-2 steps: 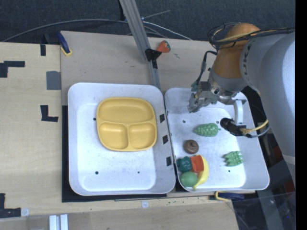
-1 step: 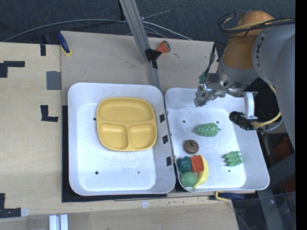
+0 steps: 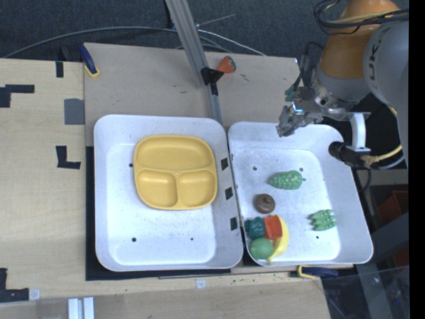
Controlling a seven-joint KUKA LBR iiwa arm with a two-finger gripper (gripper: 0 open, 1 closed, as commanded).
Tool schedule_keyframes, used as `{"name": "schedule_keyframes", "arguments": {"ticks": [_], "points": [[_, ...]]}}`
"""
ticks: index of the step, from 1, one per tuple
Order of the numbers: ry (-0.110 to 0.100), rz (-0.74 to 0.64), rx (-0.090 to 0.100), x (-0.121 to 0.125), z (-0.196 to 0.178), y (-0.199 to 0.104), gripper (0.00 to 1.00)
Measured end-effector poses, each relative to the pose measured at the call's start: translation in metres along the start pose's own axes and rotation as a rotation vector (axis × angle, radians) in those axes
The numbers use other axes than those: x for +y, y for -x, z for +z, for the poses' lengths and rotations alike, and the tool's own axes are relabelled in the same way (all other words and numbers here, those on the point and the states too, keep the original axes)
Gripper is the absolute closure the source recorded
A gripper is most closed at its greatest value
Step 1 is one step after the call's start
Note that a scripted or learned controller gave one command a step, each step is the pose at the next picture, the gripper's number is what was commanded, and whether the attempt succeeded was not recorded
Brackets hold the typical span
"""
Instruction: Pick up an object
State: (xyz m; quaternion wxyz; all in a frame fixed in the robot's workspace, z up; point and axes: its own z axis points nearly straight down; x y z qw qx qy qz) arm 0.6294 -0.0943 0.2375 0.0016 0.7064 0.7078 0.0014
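Camera view: bumpy green oval toy [image 3: 287,179] mid right bin [image 3: 345,244]; fingers [image 3: 286,126] above far rim, spread unclear.

light: even, moderately bright, seeming to be coming from overhead | shadows: soft and short, lying close under the tray [image 3: 176,171] and toys | glare: bins [image 3: 113,244] reading near-white, mild sheen showing on the arm's orange band [image 3: 362,28] | focus: slightly soft throughout, graining over the dark floor | distortion: bench edges bowing slightly
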Motion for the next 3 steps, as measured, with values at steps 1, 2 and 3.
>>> {"name": "schedule_keyframes", "arguments": {"ticks": [1,2,3], "points": [[-0.007,-0.004,0.002,-0.008,0.011,-0.055,1.00],[-0.008,-0.005,0.002,-0.014,0.022,-0.111,1.00],[-0.008,-0.007,0.002,-0.020,0.025,-0.173,1.00]]}}
